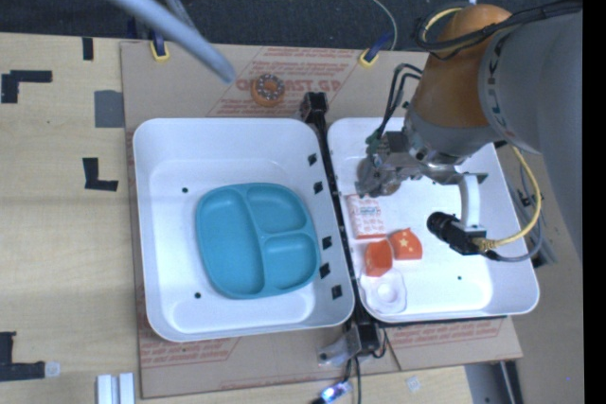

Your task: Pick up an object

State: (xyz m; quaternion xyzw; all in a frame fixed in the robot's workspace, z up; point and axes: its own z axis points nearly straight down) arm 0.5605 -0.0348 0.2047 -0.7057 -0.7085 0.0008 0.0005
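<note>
Arm: grey robot arm (530, 80) looms over right white plastic bin (511, 293).
Fingers: spread unclear; centre over flat red-printed packet (365, 217).

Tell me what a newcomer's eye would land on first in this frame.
Probably the blue divided plate lying in the left bin, the largest patch of color. Next, the grey arm with its orange band reaching into the right bin, its gripper just above a cluster of small red and white items by the divider.
</note>
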